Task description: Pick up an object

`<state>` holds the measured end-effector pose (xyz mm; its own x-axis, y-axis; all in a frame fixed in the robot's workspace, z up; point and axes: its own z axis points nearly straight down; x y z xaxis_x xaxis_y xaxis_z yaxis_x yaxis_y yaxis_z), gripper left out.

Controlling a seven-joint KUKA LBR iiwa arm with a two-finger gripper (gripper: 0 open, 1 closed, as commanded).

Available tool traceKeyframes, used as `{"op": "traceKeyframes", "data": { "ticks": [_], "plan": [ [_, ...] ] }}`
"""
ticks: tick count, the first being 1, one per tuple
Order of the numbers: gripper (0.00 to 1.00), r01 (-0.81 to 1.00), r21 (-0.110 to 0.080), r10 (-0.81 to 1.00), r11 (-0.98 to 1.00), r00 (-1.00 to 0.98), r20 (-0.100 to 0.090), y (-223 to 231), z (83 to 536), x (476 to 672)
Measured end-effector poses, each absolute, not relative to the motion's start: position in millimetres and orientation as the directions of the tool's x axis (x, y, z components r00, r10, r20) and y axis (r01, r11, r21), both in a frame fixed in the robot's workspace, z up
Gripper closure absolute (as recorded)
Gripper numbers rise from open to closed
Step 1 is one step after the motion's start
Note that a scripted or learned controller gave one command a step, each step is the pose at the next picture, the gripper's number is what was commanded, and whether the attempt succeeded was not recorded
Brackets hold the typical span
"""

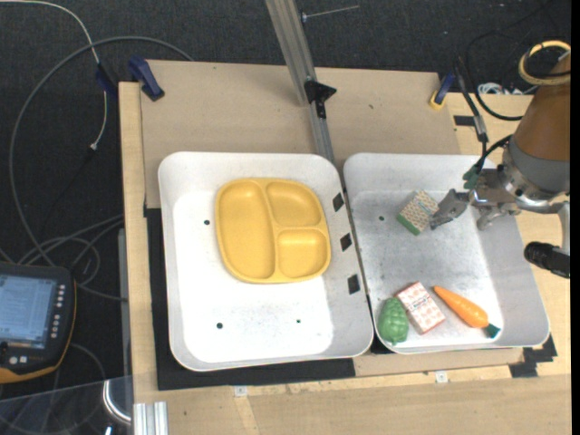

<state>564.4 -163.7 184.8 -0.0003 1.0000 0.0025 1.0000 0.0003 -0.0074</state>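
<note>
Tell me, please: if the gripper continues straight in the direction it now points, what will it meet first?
Most likely the small patterned block. The gripper points left toward it and is already right beside it. From above, I cannot tell whether they touch.

The light is bright and even, coming from above. The white bins [272,352] shine a bit, with no hard glare. Shadows are soft and small. The dark floor [54,198] at the left looks dim. The picture is a little grainy, not sharp.

Robotics lab, wooden bench [236,89] with clamps, loose cables, teach pendant [32,320] (screen lit)
</note>
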Motion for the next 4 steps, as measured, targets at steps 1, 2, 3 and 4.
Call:
{"op": "traceKeyframes", "data": {
  "ticks": [1, 2, 3, 4],
  "plan": [
    [0.0, 1.0, -0.009, 1.0, 0.0, 0.0, 0.003, -168.6, 125.1, 557.0],
    [1.0, 1.0, 0.001, 1.0, 0.002, -0.002, 0.002, -168.1, 140.3, 559.9],
    [1.0, 1.0, 0.006, 1.0, 0.002, -0.002, -0.002, -169.2, 184.0, 560.2],
    [1.0, 1.0, 0.007, 1.0, 0.003, -0.003, -0.002, -163.2, 233.3, 569.0]
  ]
}}
